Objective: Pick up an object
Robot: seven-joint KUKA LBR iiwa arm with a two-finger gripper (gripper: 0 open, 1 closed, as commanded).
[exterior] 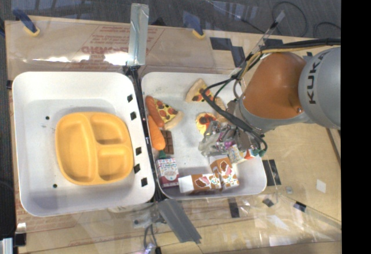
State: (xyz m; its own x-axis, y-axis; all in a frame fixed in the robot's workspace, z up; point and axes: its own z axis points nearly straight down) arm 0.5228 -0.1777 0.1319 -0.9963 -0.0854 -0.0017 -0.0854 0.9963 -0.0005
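Two shallow white plastic bins sit side by side across the middle of the frame. The left bin (29, 131) holds a yellow three-compartment plastic tray (93, 147). In the right bin (174, 80) lie a toy pizza slice (165, 112) beside an orange toy carrot (155, 132), another pizza wedge (197, 91) near the top edge, and small printed cartons (203, 181) along the bottom edge. The grey arm with its orange band (278, 87) reaches in from the right, its gripper (219, 138) low over the bin's centre.
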